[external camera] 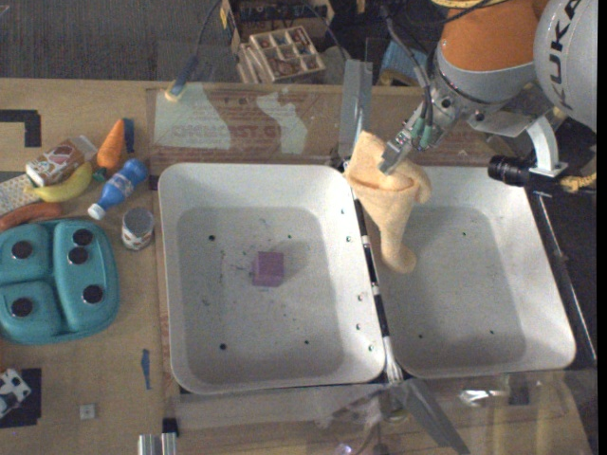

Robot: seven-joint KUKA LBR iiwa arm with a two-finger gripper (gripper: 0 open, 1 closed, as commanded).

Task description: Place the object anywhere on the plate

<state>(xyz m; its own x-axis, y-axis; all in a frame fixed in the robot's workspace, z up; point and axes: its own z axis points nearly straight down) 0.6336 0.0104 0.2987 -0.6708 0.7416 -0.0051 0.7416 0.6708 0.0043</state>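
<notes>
wooden worktop (85,377), two white bins. jaws (394,157) pinch the tan cloth (391,207), dangling over the divider. i see no obvious plate, maybe the purple square (268,268) in the left bin (180,207); i'd carry left, lower, then release.

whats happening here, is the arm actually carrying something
Yes. The gripper of the grey and orange arm pinches the top of a limp yellow cloth, which hangs over the seam between the two white bins. A small purple block lies in the left bin. A teal plate with compartments sits on the bench, left of the bins, far from the cloth.
</notes>
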